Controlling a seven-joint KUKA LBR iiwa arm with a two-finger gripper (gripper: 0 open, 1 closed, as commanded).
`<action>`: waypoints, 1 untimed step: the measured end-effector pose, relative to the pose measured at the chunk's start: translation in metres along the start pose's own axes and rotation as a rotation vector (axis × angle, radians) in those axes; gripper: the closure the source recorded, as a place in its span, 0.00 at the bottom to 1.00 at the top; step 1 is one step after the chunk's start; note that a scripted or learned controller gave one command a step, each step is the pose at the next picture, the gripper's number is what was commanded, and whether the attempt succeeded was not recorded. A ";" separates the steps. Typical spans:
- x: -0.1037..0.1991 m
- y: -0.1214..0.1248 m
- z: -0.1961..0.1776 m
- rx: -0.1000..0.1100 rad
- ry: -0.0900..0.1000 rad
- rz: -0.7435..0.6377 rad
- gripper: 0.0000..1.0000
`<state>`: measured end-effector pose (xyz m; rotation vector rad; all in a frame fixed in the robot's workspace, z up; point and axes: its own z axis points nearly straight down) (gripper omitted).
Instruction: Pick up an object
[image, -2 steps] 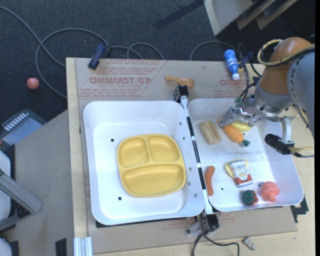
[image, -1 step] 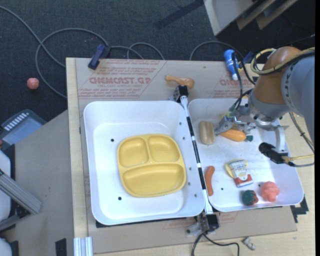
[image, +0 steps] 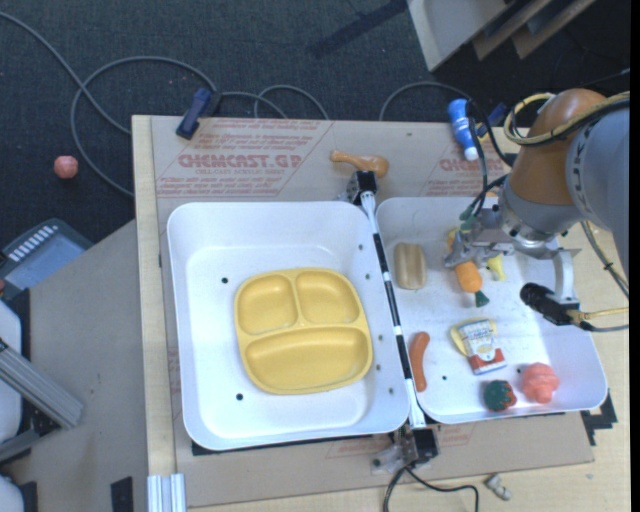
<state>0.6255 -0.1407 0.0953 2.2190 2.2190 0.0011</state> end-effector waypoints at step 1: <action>0.076 0.006 -0.090 0.000 0.002 -0.002 1.00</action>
